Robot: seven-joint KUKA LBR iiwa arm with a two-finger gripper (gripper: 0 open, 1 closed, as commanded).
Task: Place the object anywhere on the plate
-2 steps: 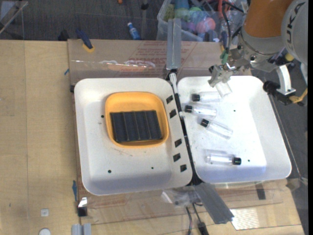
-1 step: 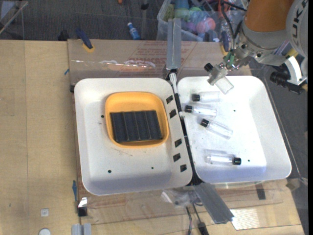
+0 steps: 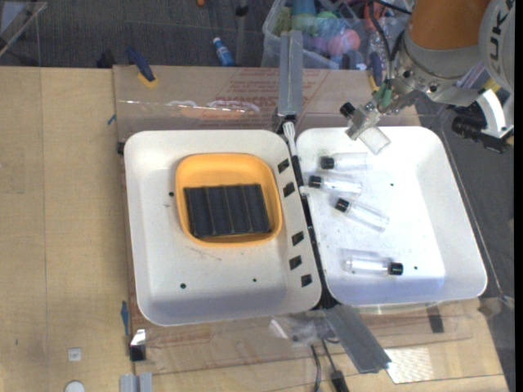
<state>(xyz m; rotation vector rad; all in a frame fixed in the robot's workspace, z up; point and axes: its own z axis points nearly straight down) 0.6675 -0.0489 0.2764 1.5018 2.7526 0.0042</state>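
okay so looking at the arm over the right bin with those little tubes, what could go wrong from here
1. The end effector hangs at the right bin's far rim; whether it grips the clear vial below it is unclear, so the vial may drop early.
2. The other vials are clear and round, likely to roll or slip.
3. The black ridged block covers much of the orange plate, so a vial might roll off.

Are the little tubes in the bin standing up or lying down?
Lying down. The four clear tubes rest flat on their sides on the right bin's floor, black caps sideways.
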